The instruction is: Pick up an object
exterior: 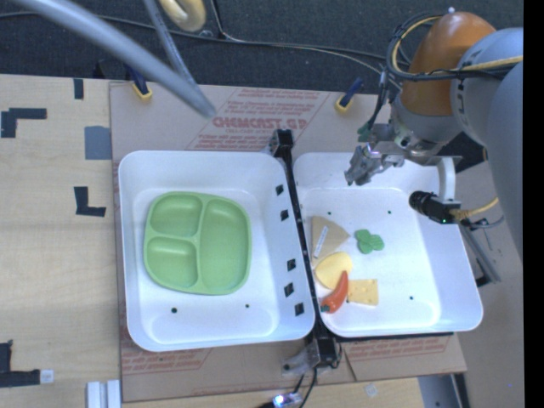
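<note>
on the bench, gripper [360, 170] hangs above the right bin's [442, 300] far rim.

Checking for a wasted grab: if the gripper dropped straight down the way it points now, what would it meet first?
Probably bare floor of the right shallow white bin near its far wall. The two-finger gripper hangs well clear of the small green leafy toy, though depth is unclear.

Bench [51, 253]: pale wood, black tape marks.
Cardboard sheet [255, 117]: flat on bench.
Left bin [204, 164]: on cardboard.
Right bin [442, 300]: touching left bin.
</note>
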Controlling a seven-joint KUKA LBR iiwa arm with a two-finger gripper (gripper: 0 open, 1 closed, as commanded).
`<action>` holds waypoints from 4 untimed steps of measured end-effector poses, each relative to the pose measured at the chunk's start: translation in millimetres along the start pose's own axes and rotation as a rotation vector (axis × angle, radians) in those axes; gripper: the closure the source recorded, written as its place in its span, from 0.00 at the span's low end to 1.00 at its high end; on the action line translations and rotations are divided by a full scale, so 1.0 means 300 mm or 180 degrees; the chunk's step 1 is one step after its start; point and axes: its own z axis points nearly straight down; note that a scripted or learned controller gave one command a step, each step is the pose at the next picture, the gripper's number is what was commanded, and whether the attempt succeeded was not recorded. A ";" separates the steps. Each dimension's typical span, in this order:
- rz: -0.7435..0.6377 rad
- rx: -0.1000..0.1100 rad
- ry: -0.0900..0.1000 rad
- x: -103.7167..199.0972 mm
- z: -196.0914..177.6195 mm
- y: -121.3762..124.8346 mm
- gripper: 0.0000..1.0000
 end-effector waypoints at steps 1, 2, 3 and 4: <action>0.0001 -0.0001 -0.0001 0.029 -0.189 -0.015 1.00; -0.0012 0.0017 0.0004 0.223 -0.194 -0.067 1.00; -0.0010 0.0021 0.0003 0.386 -0.199 -0.153 1.00; -0.0010 0.0027 0.0000 0.557 -0.133 -0.213 1.00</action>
